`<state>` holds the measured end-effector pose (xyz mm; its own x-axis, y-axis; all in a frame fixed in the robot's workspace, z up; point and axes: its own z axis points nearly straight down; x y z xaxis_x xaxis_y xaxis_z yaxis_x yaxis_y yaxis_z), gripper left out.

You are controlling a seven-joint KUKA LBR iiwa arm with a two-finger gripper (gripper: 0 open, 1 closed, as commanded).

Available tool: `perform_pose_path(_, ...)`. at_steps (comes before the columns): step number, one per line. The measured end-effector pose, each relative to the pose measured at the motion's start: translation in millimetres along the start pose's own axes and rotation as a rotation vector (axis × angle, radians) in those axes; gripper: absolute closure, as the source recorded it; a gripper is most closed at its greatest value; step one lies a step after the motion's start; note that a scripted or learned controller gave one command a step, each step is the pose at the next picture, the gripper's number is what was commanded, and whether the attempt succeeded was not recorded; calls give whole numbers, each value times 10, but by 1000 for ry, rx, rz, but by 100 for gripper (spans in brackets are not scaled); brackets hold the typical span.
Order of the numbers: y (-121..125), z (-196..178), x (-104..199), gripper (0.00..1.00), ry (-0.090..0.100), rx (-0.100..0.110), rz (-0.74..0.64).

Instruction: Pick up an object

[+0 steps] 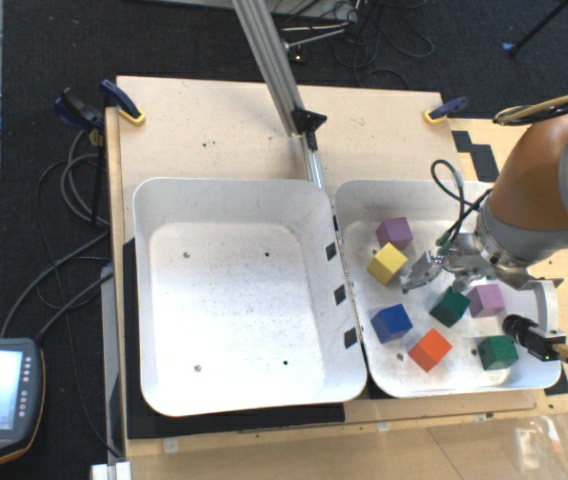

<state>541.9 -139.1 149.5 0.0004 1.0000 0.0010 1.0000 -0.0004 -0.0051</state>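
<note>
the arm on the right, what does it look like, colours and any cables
The arm has a broad rounded orange band over a grey wrist section. A black cable loops from its side down toward the hand, a small grey metal assembly.

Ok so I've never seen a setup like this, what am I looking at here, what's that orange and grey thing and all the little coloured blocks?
This is a single camera fixed above a workbench, looking down at a slant. The orange and grey thing is a robot arm reaching in from the right. Its gripper hangs over the right bin, one of two shallow white bins. The left bin sits beside it. Small blocks lie in the right bin: a purple block, a yellow block, a blue block, an orange block, two green blocks and a lilac block. The gripper is near the yellow block, but I can't see it holding anything.
</note>
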Motion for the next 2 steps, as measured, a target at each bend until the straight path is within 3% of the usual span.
perform_pose_path(1, 17, -130, -8, 100, -2, -7, 0)
perform_pose_path(2, 117, -699, 36, 100, -3, -11, -4)
